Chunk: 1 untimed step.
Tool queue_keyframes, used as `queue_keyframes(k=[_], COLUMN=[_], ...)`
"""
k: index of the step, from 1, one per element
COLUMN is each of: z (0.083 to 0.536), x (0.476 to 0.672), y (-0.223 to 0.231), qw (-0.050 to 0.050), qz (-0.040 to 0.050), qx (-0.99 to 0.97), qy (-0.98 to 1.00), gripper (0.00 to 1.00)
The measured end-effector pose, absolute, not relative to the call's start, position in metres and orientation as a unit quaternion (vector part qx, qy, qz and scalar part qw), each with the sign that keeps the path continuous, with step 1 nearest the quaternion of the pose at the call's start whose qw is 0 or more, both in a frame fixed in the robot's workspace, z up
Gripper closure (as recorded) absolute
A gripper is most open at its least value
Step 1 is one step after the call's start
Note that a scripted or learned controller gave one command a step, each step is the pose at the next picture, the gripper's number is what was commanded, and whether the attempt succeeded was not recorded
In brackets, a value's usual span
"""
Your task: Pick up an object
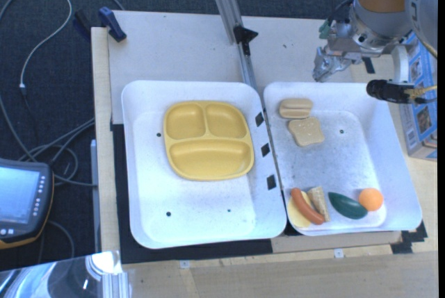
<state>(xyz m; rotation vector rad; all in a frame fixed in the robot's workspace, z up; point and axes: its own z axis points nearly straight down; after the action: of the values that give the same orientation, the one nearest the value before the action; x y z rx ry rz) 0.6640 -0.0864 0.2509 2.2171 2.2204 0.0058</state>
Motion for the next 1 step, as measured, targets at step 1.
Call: queue_keyframes(k=[1], z=[0.2407], x=[0.6464], y=[-0.0322], qw=[-0.002], qz=[-0.0006], qx=[0.705], qy=[0.709], gripper=[1.0])
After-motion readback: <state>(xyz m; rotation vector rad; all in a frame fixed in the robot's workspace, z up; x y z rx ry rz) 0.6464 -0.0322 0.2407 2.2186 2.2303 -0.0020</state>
